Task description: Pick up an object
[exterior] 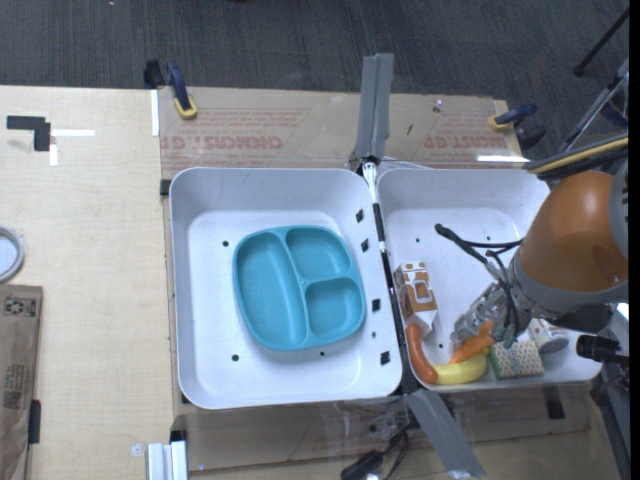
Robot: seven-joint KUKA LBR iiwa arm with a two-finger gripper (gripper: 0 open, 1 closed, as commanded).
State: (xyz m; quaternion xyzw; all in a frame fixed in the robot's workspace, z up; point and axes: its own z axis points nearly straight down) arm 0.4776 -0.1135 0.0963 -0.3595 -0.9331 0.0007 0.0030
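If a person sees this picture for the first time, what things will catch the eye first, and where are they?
First, the blue divided plate, lying alone in the middle of the left bin. Next, the arm's orange band at the right, above the right bin. Below it, the gripper is low over a cluster of small items at that bin's near edge, among them a yellow banana.

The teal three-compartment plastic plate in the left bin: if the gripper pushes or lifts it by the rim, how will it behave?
The teal three-compartment plastic plate looks rigid and moulded, so it should probably stay stiff rather than flex. Lying flat on the smooth floor of the left white bin, it would likely slide, not tip. Its rounded, glossy rim may be slippery to pinch.
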